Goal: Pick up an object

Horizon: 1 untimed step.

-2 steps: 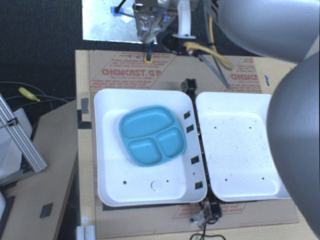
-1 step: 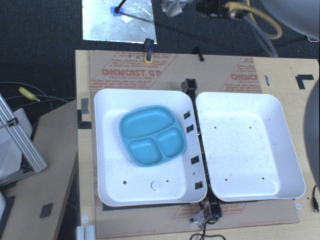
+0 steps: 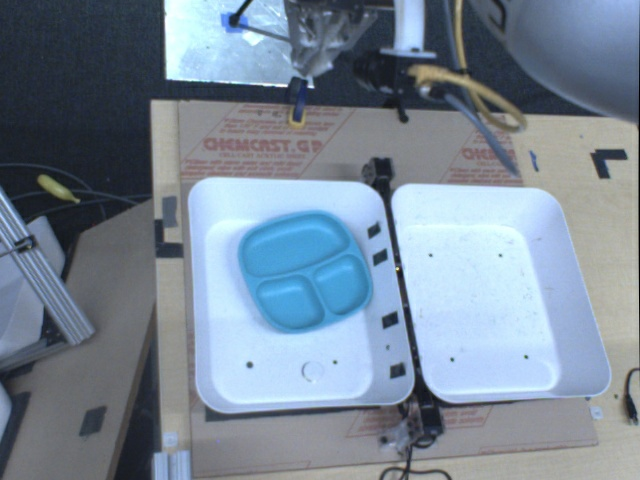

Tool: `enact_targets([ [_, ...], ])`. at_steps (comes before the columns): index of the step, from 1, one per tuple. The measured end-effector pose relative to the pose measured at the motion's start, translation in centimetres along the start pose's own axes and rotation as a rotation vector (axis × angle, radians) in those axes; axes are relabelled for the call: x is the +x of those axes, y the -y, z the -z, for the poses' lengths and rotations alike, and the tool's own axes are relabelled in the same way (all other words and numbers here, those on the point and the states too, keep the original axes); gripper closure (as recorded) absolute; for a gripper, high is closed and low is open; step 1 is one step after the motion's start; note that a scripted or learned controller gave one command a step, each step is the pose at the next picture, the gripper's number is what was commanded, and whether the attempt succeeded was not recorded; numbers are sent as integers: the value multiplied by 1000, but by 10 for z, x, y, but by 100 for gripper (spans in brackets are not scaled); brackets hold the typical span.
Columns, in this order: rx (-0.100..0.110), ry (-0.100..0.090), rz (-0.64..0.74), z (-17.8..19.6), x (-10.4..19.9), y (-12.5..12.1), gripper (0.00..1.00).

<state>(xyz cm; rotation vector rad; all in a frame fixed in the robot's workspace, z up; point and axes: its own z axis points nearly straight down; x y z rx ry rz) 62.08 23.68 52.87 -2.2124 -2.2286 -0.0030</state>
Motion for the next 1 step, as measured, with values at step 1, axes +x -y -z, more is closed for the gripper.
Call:
enact_targets([
  [1,3,4,-10,-52,-38,-17,100],
])
